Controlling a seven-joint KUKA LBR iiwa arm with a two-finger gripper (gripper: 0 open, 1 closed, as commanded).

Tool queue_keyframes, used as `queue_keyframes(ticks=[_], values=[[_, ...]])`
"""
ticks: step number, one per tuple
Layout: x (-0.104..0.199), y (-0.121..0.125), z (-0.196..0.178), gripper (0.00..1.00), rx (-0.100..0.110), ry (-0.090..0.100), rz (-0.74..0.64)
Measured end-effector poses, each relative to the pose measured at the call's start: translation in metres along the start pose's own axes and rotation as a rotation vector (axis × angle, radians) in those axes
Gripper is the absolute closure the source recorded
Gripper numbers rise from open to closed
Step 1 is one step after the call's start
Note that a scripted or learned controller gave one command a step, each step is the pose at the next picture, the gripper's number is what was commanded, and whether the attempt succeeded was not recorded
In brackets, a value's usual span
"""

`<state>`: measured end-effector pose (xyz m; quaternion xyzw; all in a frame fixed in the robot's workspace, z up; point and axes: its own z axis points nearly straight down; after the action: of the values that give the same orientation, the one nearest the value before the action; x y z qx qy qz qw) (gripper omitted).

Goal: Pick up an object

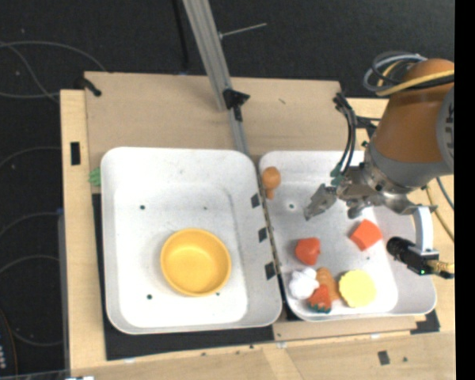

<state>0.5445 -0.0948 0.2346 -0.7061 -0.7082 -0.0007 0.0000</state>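
My gripper point(336, 206) hovers over the middle of the right bin point(301, 165), open, with only white bin floor showing between its fingers. Just below it lie a red lump point(307, 250) and an orange block point(366, 234). Along the bin's front edge sit a yellow round piece point(357, 288), a white object point(302, 282) and an orange carrot-like piece point(324, 286). A small brown-orange object point(270, 179) rests at the bin's far left corner.
The left bin point(134, 172) holds a yellow bowl point(195, 261). A metal rail point(214, 62) slants down from the top to the gap between the bins. Cables loop by the arm point(412, 125) at the right.
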Motion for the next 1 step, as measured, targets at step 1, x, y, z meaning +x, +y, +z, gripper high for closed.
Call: queue_keyframes(ticks=[1], values=[[-0.0002,0.0001,0.0,0.0,-0.001,0.0,0.002]])
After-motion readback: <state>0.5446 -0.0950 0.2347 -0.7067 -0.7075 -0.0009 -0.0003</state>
